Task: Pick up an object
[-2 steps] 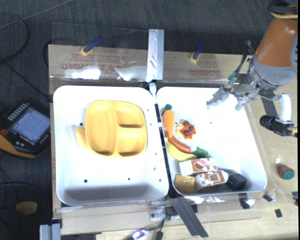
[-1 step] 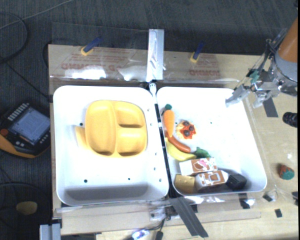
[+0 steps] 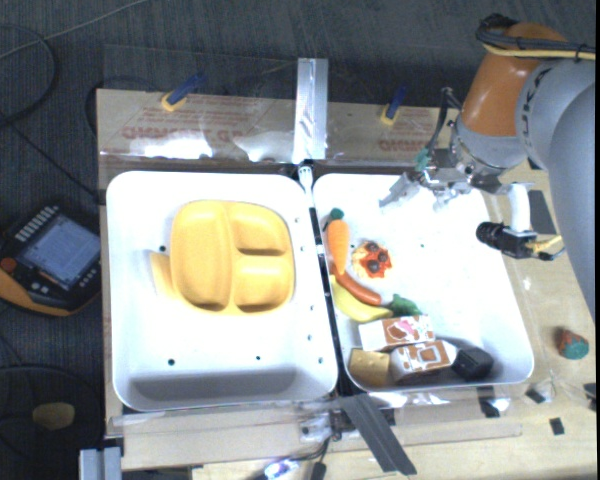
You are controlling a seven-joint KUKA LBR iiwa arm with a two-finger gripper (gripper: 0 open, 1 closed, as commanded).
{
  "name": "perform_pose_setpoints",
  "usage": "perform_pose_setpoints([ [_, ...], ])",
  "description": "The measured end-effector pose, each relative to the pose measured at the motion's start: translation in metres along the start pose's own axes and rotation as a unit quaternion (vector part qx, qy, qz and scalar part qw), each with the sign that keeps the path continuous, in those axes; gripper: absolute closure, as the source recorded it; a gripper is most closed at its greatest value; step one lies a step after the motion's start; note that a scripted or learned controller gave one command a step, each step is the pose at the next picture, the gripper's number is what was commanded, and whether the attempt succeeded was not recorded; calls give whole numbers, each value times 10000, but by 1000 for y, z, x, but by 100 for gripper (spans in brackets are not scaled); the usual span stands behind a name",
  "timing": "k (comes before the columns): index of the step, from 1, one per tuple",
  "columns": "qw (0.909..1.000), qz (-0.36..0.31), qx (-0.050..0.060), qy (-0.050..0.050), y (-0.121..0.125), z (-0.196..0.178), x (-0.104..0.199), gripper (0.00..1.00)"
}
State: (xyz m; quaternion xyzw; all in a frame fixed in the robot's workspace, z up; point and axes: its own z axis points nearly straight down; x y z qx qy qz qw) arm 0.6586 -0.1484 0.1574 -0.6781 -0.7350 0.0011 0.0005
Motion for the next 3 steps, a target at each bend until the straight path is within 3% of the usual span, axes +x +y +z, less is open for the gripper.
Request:
perform_pose_setpoints([
  [1,9988,-499,-14,7,-28,65,37,0],
  [2,9988,-496,-21,9,-27,55,37,100],
  [3,9988,-496,-20,9,-27,56,37,0],
])
